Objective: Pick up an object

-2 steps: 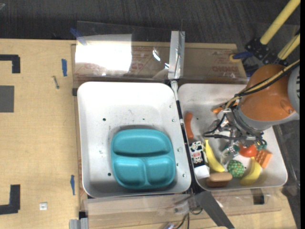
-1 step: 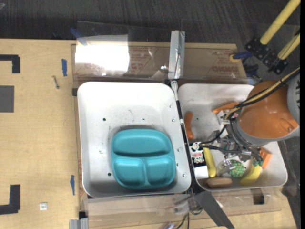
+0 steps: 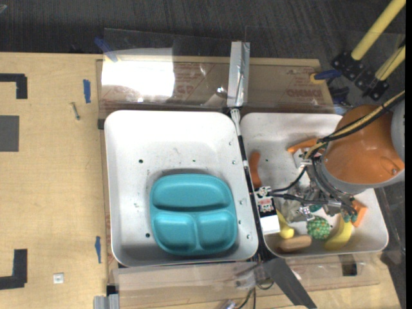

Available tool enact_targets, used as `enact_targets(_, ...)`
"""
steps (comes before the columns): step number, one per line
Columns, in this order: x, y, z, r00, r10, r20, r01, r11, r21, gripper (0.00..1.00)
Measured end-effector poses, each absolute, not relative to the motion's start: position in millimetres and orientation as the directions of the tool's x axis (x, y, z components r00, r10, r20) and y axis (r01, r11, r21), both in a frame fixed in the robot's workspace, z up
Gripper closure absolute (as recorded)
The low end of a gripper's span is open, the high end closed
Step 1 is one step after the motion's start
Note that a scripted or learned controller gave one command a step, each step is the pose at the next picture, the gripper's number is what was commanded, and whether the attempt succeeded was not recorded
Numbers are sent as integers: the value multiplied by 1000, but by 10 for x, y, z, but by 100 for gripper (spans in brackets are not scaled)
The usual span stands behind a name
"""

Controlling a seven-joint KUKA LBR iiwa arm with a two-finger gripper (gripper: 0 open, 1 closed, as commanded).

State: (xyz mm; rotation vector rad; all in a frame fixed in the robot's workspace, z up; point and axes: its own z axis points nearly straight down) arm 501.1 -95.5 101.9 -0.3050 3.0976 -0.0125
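Left bin: a teal divided tray lies toward its near side. Right bin, touching the left bin: orange sausage-shaped piece near the shared wall; nearer corner holds a cluster of small toys, tan roll, green bumpy ball, yellow banana. Claw hangs over that cluster, under the orange wrist; cannot tell how it stands or whether it has hold of anything.

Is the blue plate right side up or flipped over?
Right side up. The teal tray lies flat in the left bin, its three hollow compartments facing the camera.
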Motion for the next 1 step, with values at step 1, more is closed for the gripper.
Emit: enact_targets(1,5431,-1368,2762,-998,-57,-16,-57,998,-4,100)
